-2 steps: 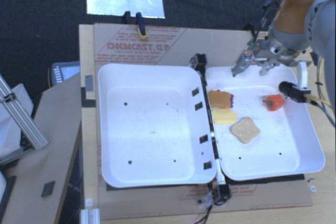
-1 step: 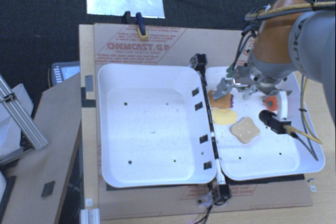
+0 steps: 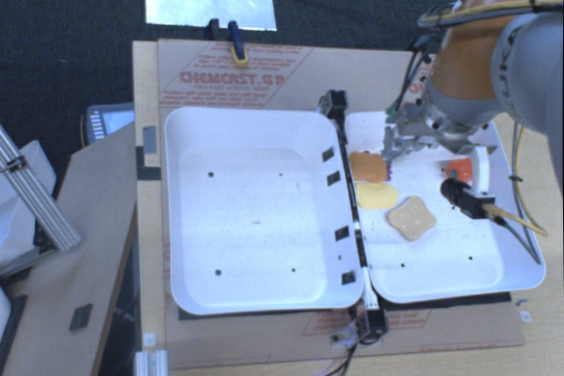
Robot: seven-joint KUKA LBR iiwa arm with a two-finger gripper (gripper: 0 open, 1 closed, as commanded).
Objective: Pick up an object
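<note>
The jaws (image 3: 393, 143), state unclear, hover just beside an orange block (image 3: 368, 166), yellow disc (image 3: 377, 195) and toast piece (image 3: 411, 217).

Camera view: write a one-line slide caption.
Gripper low in the right bin above an orange piece, beside a yellow disc and toast.

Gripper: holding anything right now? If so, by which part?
Cannot be told. The gripper sits low in the right bin, just above the orange piece, but nothing is visible between its tips.
</note>
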